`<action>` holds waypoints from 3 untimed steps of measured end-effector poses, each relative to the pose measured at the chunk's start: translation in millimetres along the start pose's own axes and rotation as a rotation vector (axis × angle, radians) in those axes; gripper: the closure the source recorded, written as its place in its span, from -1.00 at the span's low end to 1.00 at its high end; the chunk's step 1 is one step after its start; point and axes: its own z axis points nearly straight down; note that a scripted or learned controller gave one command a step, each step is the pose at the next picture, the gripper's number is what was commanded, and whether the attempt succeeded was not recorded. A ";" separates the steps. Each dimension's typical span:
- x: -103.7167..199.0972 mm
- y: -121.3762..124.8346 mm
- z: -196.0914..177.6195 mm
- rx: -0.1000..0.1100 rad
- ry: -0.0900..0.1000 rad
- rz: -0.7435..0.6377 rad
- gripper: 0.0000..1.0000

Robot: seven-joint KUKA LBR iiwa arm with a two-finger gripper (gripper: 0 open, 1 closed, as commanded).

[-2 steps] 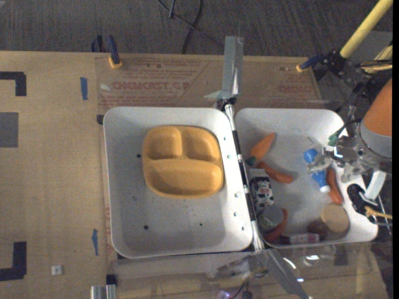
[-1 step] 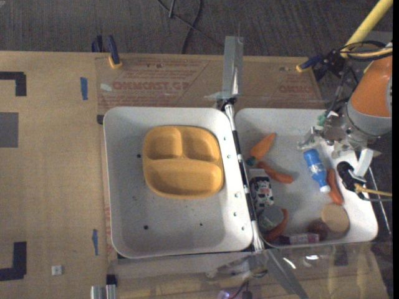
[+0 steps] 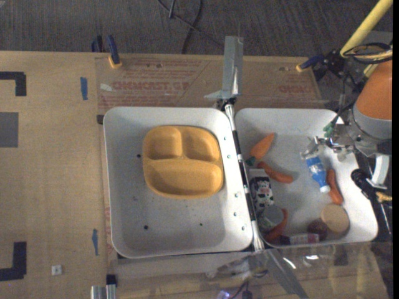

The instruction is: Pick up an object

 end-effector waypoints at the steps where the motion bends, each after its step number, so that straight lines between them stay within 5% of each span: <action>1: -3.5 -20.4 19.9 -0.034 -0.004 -0.032 -1.00; 2: -13.3 -17.9 2.6 -0.050 -0.025 -0.025 1.00; 3: -17.9 -3.4 -118.8 0.000 -0.001 0.141 1.00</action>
